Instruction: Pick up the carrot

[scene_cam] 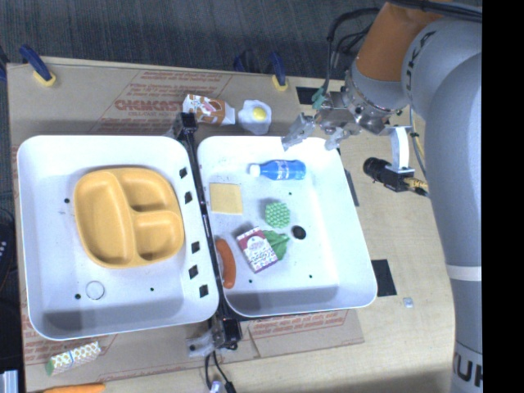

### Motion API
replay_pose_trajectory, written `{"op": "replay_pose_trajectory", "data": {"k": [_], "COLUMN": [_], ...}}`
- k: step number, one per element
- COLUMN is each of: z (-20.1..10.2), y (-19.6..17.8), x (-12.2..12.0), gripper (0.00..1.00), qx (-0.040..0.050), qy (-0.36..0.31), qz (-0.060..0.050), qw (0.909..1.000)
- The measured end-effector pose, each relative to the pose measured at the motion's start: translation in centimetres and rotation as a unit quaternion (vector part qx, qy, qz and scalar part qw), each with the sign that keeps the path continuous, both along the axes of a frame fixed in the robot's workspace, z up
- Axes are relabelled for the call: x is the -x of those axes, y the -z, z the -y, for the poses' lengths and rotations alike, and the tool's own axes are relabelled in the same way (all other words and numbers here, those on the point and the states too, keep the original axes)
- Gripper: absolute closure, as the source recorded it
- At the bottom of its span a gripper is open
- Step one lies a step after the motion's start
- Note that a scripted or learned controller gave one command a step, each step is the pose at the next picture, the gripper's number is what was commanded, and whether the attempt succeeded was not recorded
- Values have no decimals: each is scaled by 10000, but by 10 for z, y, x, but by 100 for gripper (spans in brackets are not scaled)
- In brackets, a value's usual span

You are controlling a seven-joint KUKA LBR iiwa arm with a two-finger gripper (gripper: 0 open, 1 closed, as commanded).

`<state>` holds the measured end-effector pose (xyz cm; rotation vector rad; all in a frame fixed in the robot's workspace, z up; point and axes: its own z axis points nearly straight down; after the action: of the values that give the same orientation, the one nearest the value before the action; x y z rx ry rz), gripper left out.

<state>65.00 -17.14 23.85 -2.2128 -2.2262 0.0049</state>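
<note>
The carrot is a slim orange-red piece lying lengthwise against the left wall of the right bin, near its front. My gripper hangs over the far rim of that bin, above and to the right of the blue bottle. Its fingers stand open with nothing between them. The carrot is well away from the gripper, toward the front left of the bin.
The right bin also holds a yellow cheese slice, a green round piece, a red-and-white box on a green leaf and a small black disc. The left bin holds a yellow divided plate. A small carton and a yellow-white piece lie behind the bins.
</note>
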Motion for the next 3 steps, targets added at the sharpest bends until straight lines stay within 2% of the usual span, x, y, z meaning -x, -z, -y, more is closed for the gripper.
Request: {"op": "replay_pose_trajectory", "data": {"k": [1,2,3], "z": [-42,-75,-127], "y": [88,146,46], "x": [-6,75,50], "gripper": [0,0,0], "qx": [-9,-8,-5], "qy": [-452,-357,-1265], "qz": [-7,-12,11], "qw": [9990,9994,9920]}}
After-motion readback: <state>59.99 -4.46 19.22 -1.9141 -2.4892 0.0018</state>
